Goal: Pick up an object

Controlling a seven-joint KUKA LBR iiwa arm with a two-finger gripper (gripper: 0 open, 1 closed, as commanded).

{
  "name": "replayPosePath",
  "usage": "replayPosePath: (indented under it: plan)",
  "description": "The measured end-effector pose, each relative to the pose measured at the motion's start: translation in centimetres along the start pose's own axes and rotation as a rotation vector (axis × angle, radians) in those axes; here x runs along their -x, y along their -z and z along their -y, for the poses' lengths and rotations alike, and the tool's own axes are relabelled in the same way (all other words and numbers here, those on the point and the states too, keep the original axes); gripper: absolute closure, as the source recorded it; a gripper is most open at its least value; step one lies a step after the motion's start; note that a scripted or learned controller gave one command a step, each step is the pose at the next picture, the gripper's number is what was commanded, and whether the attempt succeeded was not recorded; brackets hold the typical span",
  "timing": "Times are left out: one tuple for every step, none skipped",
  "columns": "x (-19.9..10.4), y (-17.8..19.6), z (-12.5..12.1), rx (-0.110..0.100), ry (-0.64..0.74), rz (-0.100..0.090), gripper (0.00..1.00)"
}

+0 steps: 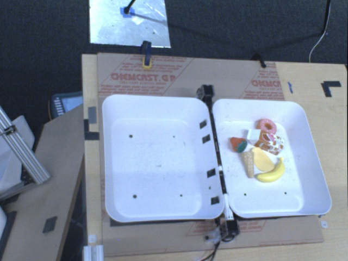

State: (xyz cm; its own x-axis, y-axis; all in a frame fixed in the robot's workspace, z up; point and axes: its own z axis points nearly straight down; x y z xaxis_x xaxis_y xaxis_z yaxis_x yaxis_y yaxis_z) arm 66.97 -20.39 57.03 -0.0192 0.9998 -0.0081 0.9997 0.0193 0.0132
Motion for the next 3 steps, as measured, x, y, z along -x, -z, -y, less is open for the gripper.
replayPosePath:
  plan:
    - [-0.1, 1.2, -0.1, 0.005, 0.005, 0.002, 1.0]
    - [-0.1, 1.2, -0.1, 0.004, 0.006, 0.002, 0.0]
    - [-0.2, 2.4, -0.1, 0.009, 0.012, 0.005, 1.0]
